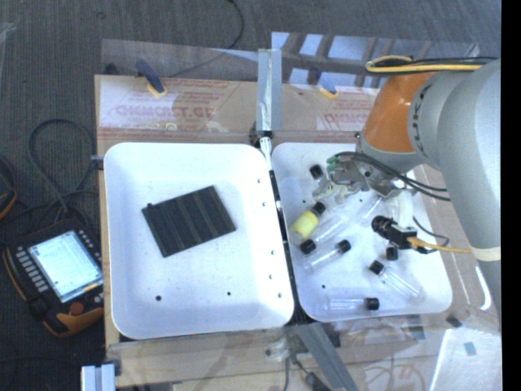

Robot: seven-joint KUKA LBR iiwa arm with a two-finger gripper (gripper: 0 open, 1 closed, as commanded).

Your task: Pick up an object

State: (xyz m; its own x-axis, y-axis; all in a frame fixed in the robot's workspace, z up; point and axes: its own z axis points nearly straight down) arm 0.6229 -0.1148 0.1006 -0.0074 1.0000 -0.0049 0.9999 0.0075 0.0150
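From above, the counter (122,88) carries two shallow white bins next to each other. The left bin (130,300) contains a dark ribbed mat (189,220), a flat rectangle which lies turned at an angle near the middle of the bin. The right bin (435,296) contains several clear tubes with black caps, spread over its floor in different directions: one tube (352,304) lies along the near wall, another tube (327,255) lies closer to the wall between the two bins, and one more tube (394,278) lies toward the right side. A small yellow object (305,223) rests in the same bin, just beside the dividing wall and touching or almost touching one of the tubes. The grey arm (464,145) with its orange band (389,120) comes in from the right and hangs over the far part of the right bin. The claw (340,177) is low over the tubes in the far part of this bin, but it is small and mixed with cables, so its state cannot be told, and no object is clearly seen in it. On the floor at the left of the counter lies a handheld control pendant (59,274) with a lit screen.
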